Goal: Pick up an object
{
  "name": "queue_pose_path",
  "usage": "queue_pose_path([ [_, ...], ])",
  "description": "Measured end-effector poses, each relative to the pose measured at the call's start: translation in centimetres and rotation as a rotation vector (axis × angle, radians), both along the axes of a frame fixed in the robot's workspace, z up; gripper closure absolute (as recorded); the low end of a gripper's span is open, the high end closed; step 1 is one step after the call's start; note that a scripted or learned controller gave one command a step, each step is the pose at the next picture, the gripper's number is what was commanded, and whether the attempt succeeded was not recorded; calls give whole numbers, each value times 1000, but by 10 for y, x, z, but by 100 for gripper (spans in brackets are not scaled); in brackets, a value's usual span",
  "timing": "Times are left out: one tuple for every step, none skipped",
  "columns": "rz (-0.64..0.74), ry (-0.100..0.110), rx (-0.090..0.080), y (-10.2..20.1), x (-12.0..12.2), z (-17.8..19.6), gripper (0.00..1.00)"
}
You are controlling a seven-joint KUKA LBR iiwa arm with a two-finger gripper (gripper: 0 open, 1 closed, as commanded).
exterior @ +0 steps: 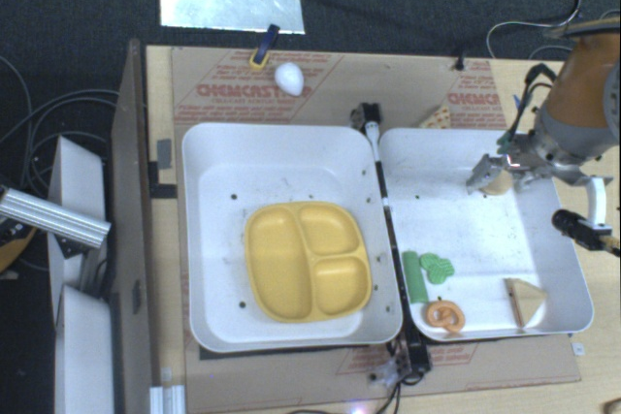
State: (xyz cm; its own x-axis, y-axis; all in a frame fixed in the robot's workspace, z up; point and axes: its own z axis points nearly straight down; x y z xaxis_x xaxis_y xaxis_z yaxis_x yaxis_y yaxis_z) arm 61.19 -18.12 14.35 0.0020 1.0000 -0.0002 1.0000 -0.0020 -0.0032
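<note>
I am hovering my claw (pixel 493 172) low over the far part of the right bin (pixel 485 238), close to its far wall. A small pale object (pixel 496 184) is sitting right under the tips; whether my claw is spread or pressed together, I cannot tell, nor whether it is touching that piece.

Risks, as I am judging them:
- Pale piece against white floor: easy to be misjudging its edges and closing on nothing.
- Far wall just beside me: a tip could be catching the rim.
- The other candidates are lying well apart from me, crowded into the near edge, so the near wall could be blocking a finger there.

Count:
- Two white bins; left bin (pixel 223 160) is carrying one yellow divided tray (pixel 309 261).
- Right bin, near side: one green piece (pixel 425 270), one orange curled piece (pixel 445 315), one tan wedge (pixel 524 301).
- One white egg-shaped thing (pixel 288 78) is resting on the tabletop (pixel 408 82) beyond the left bin.
</note>
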Motion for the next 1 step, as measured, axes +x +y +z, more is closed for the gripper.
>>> queue_pose_path([
  [0, 0, 0, -26, -33, -62, 0],
])
